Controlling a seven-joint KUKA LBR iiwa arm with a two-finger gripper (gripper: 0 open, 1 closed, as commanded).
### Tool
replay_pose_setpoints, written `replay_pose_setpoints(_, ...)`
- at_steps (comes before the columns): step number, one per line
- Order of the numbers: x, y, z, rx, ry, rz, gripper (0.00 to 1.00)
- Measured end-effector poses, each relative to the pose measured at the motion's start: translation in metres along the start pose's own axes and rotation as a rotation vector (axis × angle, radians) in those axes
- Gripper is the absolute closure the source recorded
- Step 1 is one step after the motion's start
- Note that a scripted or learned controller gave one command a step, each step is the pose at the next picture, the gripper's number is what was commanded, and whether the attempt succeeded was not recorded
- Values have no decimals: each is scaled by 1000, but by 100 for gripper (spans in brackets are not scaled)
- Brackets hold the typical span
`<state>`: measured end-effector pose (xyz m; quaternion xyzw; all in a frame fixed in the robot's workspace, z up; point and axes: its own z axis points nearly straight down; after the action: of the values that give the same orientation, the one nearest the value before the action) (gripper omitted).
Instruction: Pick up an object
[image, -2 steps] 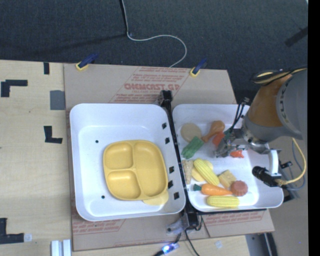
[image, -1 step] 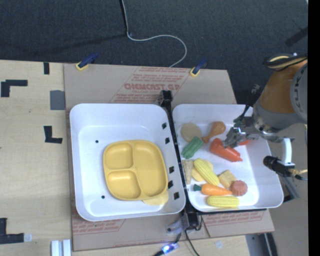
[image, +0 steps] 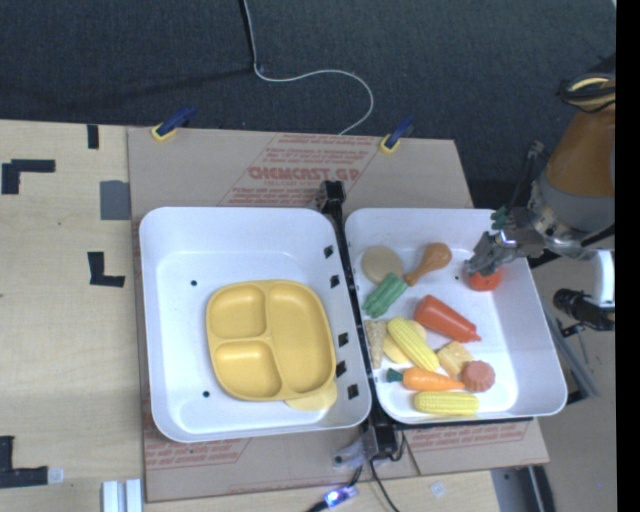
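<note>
I see the toy food heaped in the right bin (image: 530, 330). A small red-orange piece (image: 485, 281) lies near the far right wall, right under the gripper (image: 487, 258); I cannot tell whether it is gripped. A brown drumstick (image: 430, 262) lies tilted beside a pale round piece (image: 381, 264). A green vegetable (image: 385, 295) slants by the divider. The red-orange pepper (image: 445, 318) lies mid-bin, pointing right. 2 yellow corn cobs show: 1 (image: 413, 344) diagonal, 1 (image: 446, 403) flat along the near wall. A carrot (image: 432, 380) lies between them, a reddish round piece (image: 478, 375) just beside it.
</note>
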<state>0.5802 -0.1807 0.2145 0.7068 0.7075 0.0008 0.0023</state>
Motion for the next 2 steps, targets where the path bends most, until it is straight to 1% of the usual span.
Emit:
replay_pose_setpoints(1, 0, 0, -10, 4, 2, 0, 100)
replay_pose_setpoints(2, 50, -4, -20, 5, 3, -5, 100)
